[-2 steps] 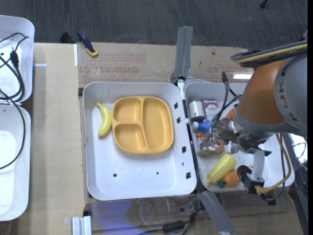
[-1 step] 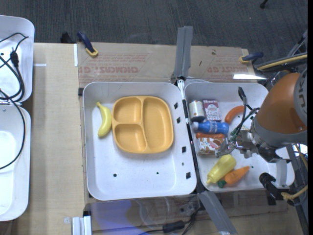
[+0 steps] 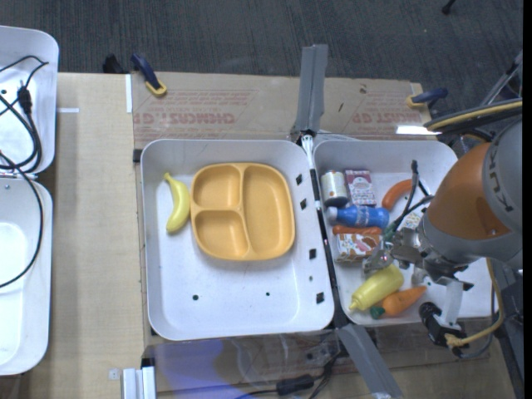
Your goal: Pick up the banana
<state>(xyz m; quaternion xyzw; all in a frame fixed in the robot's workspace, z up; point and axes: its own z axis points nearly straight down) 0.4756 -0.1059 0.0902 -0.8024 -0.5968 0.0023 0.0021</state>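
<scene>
The banana (image 3: 176, 204) lies in the left bin (image 3: 166, 302) beside the yellow divided plate (image 3: 243, 210), its long axis running top to bottom of the frame, far left of the tool (image 3: 384, 258) working low in the cluttered right bin (image 3: 449, 152).

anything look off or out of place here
Mildly odd: the banana lies alone in the left bin, beside the yellow divided plate rather than on it, while the gripper is over the crowded right bin, away from it. Nothing looks spilled or damaged.
</scene>
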